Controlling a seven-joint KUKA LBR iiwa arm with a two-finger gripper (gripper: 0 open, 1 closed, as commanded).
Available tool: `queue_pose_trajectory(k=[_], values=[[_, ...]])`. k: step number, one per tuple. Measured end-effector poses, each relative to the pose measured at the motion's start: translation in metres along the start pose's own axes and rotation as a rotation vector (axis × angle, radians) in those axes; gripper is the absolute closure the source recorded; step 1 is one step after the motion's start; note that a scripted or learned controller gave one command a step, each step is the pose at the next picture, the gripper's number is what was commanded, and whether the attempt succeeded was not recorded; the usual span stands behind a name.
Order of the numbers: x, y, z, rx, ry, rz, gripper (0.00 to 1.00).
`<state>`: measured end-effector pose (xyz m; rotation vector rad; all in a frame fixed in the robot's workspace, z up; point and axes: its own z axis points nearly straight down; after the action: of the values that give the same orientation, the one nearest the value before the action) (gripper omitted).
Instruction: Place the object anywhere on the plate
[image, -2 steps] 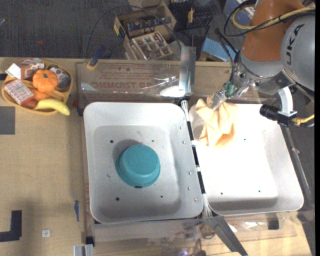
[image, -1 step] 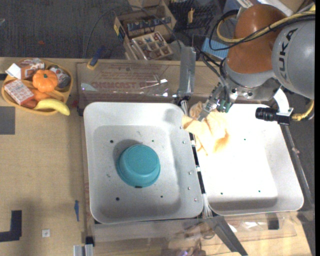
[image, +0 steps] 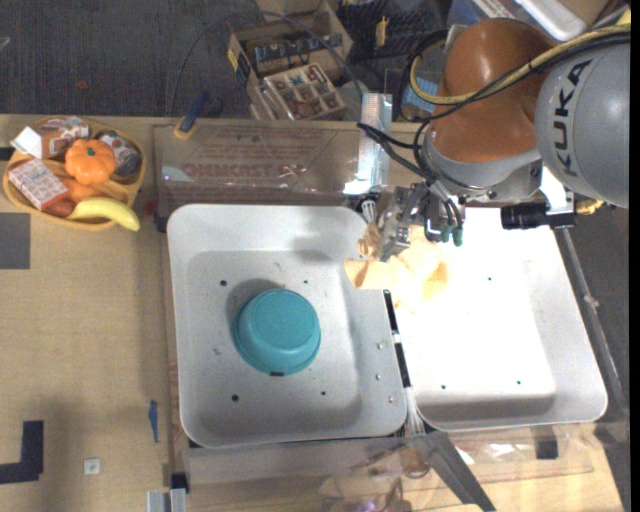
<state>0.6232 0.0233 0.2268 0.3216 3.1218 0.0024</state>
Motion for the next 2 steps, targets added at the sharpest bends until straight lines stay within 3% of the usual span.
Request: queue_pose_trajectory(k=[1,2], values=[[0.017,0.043,0.0,-0.001,0.0,-0.199,1.0],[0.052,0.083,0.008,-0.001,0.001,-0.205,1.0]])
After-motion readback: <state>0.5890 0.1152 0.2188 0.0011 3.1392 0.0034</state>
